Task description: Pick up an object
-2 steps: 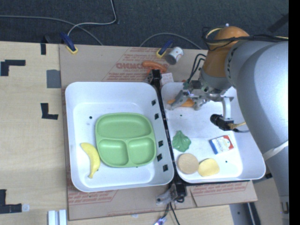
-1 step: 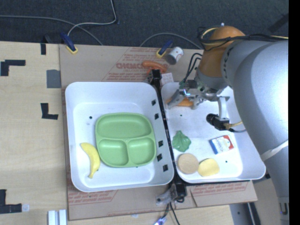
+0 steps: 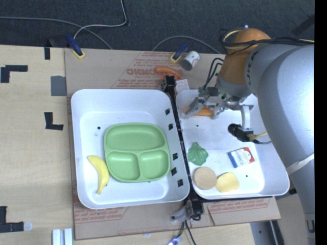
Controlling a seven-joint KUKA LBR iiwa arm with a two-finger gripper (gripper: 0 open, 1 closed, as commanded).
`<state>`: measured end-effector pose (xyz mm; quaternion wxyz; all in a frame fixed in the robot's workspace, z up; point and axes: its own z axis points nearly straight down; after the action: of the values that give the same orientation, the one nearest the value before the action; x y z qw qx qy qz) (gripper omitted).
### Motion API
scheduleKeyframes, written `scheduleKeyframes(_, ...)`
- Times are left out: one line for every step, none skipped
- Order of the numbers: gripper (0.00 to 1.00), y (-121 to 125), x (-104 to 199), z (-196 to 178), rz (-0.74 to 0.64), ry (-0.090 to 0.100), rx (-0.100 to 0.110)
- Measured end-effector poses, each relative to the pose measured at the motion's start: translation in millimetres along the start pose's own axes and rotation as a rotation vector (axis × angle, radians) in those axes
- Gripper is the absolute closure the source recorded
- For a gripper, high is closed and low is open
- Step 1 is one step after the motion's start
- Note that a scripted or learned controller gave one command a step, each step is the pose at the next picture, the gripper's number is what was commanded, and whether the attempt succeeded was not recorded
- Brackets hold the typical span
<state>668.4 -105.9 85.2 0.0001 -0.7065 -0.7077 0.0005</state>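
The gripper [image 3: 202,107] hung low at the back of the right bin [image 3: 265,185], fingers closed on an orange carrot-like piece [image 3: 205,112]; a banana [image 3: 99,171] lay in the left bin [image 3: 84,137].

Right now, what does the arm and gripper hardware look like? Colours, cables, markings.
The arm is a thick, rounded, light grey shell with an orange band above the wrist. Thin dark cables loop around the orange section. The gripper is a small metallic grey assembly with dark parts and short wires, over the far end of the right bin. No readable markings.
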Motion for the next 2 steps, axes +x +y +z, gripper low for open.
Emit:
scheduleKeyframes(0.0,0.0,0.3,0.0,0.0,-0.001,0.0)
scheduleKeyframes(0.0,0.1,-5.1,-0.1,0.0,0.0,0.0)
